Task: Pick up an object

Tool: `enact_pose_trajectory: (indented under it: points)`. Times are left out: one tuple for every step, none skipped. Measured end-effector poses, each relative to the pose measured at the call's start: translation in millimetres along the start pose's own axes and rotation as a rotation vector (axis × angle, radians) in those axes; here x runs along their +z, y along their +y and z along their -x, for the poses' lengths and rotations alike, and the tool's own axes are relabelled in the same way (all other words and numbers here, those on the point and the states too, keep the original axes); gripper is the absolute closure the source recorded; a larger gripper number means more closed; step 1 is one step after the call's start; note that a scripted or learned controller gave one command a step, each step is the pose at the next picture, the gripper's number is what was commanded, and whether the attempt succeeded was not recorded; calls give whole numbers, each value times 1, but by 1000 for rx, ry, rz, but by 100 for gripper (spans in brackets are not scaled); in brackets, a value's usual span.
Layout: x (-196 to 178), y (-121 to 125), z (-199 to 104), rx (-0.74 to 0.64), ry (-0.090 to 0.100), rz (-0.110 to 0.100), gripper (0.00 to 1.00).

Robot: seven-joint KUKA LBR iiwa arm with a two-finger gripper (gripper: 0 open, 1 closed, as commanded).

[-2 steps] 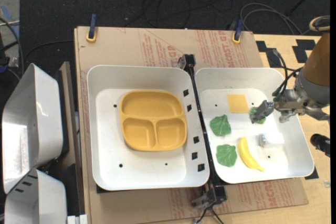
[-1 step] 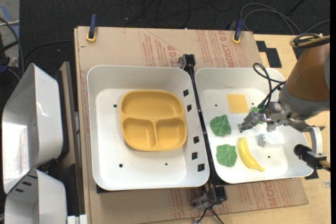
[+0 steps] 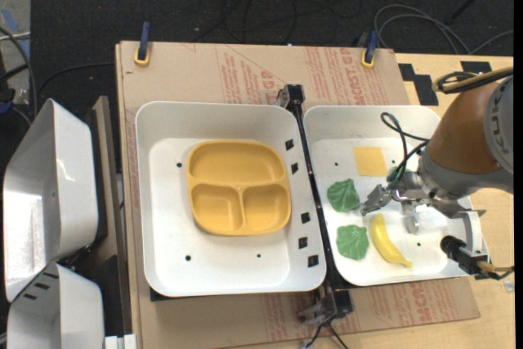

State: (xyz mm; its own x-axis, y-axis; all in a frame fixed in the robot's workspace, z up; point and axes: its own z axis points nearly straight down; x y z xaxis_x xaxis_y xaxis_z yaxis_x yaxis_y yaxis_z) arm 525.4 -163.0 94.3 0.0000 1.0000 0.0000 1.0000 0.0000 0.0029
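While the arm (image 3: 470, 135) reaches in, its released end effector (image 3: 395, 207) hovers above the banana (image 3: 387, 242).

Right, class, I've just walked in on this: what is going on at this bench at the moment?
A grey robot arm with an orange band reaches from the right into the right white bin. Its gripper hovers low above the yellow banana, beside two green leaf-shaped pieces and a flat yellow square. Nothing is visibly held. The left white bin holds a yellow three-compartment plate.
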Motion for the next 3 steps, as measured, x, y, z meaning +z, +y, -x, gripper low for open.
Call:
enact_pose_trajectory:
  points:
    - [-10,-2,0,3,0,-3,100]
    - [-59,1,10,2,-2,2,100]
    - [-112,3,10,-3,-2,3,100]
